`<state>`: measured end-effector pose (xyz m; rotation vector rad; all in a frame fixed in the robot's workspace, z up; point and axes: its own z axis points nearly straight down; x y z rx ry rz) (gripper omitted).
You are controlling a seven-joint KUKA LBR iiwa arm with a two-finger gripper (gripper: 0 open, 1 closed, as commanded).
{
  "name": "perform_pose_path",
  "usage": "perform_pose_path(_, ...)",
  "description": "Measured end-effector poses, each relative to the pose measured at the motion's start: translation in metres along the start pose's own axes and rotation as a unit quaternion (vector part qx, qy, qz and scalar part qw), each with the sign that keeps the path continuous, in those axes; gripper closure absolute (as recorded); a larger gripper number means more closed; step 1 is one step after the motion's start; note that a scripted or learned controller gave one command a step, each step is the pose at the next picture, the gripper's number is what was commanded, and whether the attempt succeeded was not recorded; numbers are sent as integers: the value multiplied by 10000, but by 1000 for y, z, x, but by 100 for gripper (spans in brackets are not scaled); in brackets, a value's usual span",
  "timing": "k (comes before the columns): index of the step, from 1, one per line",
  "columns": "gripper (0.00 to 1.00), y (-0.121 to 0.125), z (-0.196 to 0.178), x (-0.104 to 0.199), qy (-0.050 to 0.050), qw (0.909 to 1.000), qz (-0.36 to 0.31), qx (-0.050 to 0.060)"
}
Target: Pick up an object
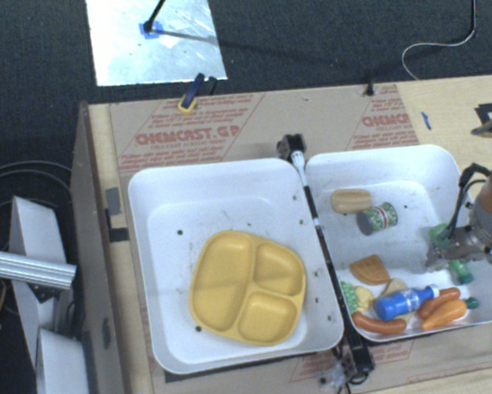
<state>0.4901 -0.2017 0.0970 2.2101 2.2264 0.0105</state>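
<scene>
Camera view: the bench (246, 117) is covered in brown printed board, standing on dark carpet. Left bin (159, 246) carries a yellow sectioned tray (247, 286) near its centre. Right bin (401, 165) carries a tan bun (351, 199) and a green can (378, 217) toward its far edge. Along its near edge lies a blue bottle (405, 301), long axis parallel to that edge, white cap toward the right wall. My claw (453, 252) sits at the right wall; whether it is clenched or released I cannot tell.
</scene>
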Motion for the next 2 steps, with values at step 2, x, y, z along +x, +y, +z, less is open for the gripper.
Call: perform_pose_path(2,100,65,-15,-2,-12,10000,16,24)
